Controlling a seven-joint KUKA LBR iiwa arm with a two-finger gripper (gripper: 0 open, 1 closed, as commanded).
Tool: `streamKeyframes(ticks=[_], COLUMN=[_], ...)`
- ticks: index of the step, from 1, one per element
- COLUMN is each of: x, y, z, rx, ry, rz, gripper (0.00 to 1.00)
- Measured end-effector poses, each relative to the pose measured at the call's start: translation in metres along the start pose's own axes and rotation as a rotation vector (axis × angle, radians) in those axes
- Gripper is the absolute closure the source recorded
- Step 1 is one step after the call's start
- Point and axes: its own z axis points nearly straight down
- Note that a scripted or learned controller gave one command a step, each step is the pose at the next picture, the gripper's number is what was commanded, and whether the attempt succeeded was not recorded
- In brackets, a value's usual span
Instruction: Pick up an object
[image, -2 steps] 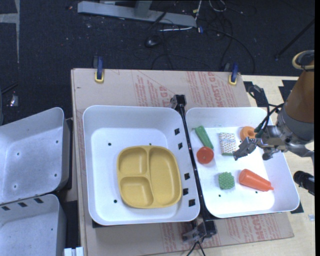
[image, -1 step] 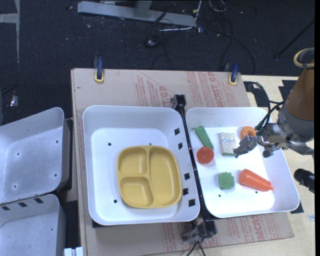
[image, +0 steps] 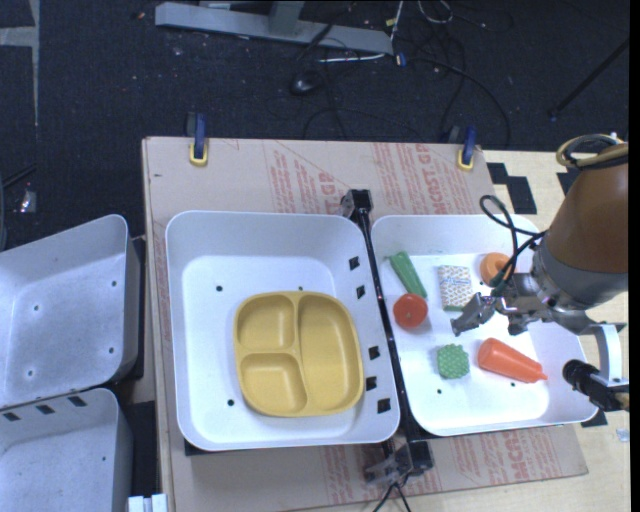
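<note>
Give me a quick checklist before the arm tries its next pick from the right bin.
1. Hand over the right bin: ok.
2. Nothing seen between its fingers: ok.
3. Fingers open enough: cannot tell.
4. Nearest things, orange cone and green block, lie apart from each other: ok.
5. Red ball touches the green stick, crowded pick: not ok.
6. Yellow tray sits in the left bin, out of the way: ok.

You see the grey arm coming in from the right side, its orange band above the wrist. The gripper points to the left, low, and its two dark fingers are spread apart with nothing between.
</note>
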Motion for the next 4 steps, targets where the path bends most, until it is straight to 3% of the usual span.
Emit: streamKeyframes(ticks=[2, 3, 4], x=[0.012, 0.012, 0.012], y=[-0.002, -0.001, -0.001], z=[0.106, 0.093, 0.030], rx=[-0.001, -0.006, -0.013], ry=[0.001, 0.000, -0.002], rz=[0.000, 0.000, -0.004], gripper=[0.00, 1.00, 1.00])
